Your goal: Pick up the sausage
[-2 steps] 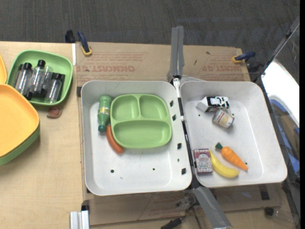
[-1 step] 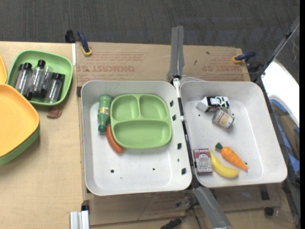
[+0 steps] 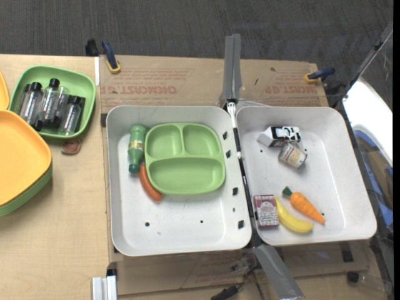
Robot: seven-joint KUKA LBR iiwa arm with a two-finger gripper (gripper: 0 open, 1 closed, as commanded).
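The sausage [image 3: 149,183], orange-red and slightly curved, lies in the left bin [image 3: 181,230] against the lower left edge of a green divided plate [image 3: 185,157]. A green bottle [image 3: 135,147] lies just above it, along the plate's left side.
The right bin [image 3: 350,167] holds a small black and white carton [image 3: 280,135], a can [image 3: 292,155], a carrot [image 3: 304,205], a banana [image 3: 292,219] and a pink box [image 3: 266,210]. On the bench at left are a green tray of dark bottles [image 3: 52,102] and stacked orange plates [image 3: 19,161].
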